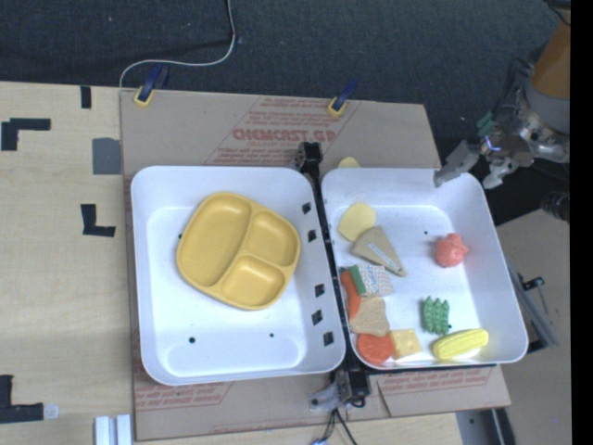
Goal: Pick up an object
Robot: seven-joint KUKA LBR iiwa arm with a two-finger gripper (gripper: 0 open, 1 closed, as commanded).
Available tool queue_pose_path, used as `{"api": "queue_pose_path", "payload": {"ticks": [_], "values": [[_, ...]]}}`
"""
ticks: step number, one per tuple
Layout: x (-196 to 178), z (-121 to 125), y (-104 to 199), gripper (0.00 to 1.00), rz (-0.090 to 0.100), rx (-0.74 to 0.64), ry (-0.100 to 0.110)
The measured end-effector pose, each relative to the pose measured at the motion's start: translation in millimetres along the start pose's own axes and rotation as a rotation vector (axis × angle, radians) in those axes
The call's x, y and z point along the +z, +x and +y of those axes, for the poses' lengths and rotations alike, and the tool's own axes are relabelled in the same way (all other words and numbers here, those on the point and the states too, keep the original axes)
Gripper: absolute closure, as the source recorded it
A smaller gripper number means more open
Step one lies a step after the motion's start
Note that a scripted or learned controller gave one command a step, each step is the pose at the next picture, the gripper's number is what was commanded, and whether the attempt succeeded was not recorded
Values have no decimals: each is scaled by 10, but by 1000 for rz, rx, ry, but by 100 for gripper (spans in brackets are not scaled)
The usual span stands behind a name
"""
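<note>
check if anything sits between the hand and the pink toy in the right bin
Nothing visible does. The hand hovers at the right bin's far right corner, and the pink toy lies apart from the other pieces, with bare white floor between it and that corner. The nearest neighbour, the green toy, lies nearer the camera.

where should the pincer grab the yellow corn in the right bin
Probably across the middle of the corn, coming straight down. It lies flat and long near the right bin's front corner, so close across its narrow width. The green toy sits close behind, leaving little room on that side.

Yellow divided plate (238, 249) in left bin (148, 276)
</note>
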State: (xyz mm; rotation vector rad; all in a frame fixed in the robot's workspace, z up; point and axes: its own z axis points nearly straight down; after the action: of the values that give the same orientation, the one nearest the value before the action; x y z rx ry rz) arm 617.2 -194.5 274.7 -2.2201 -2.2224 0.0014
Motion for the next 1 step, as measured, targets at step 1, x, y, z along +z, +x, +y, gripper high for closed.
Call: {"api": "queue_pose_path", "payload": {"ticks": [1], "values": [[1311,-544,-305,0,4,5,14]]}}
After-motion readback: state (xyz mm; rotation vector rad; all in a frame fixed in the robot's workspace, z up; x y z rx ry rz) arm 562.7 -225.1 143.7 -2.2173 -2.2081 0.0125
